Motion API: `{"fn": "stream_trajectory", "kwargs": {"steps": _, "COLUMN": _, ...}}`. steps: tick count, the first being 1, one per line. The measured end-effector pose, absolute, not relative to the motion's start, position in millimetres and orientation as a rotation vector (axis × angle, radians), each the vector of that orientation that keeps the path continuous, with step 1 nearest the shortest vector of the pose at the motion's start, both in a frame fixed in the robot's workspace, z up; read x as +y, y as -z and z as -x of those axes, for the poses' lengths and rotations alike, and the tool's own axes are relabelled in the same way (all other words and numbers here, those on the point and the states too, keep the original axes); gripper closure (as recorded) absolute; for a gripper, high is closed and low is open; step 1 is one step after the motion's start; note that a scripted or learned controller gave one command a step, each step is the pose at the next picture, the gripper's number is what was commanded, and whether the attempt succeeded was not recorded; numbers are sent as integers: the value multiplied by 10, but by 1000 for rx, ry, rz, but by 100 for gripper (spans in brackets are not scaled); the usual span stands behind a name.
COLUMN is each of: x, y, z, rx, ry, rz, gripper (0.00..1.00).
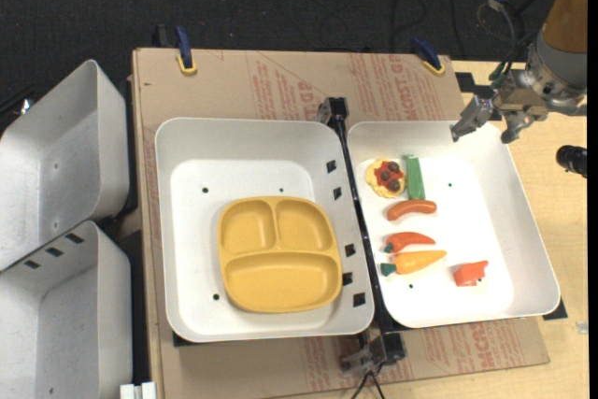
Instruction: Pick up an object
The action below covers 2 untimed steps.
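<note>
Spread fingers (490,124) hang over the right bin's (523,229) far corner.

My gripper (492,121) hangs spread open over my right bin (523,201), at two o'clock from the sausage (411,210) and carrot (419,262).

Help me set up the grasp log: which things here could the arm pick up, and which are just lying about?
Candidates to pick, all in the right bin:
small tart
green block
sausage
red pepper
carrot
small orange piece
The gripper hangs open above that bin's far edge.

Lying about:
yellow divided plate in the left bin
spare white bins stacked off the bench
</note>
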State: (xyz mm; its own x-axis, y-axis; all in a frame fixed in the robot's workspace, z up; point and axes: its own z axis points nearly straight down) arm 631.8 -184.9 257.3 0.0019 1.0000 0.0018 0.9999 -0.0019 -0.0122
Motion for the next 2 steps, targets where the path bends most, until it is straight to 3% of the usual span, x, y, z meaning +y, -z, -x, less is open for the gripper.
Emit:
{"fn": "stream_trajectory", "kwargs": {"steps": 1, "x": -1843, "y": -2654, "z": -6341, "rx": -2223, "ry": 0, "rz": 2221, "gripper": 0}}
{"fn": "stream_trajectory", "kwargs": {"steps": 2, "x": -1802, "y": -2216, "z": -6375, "rx": -2225, "ry": -3, "rz": 2216, "gripper": 0}}
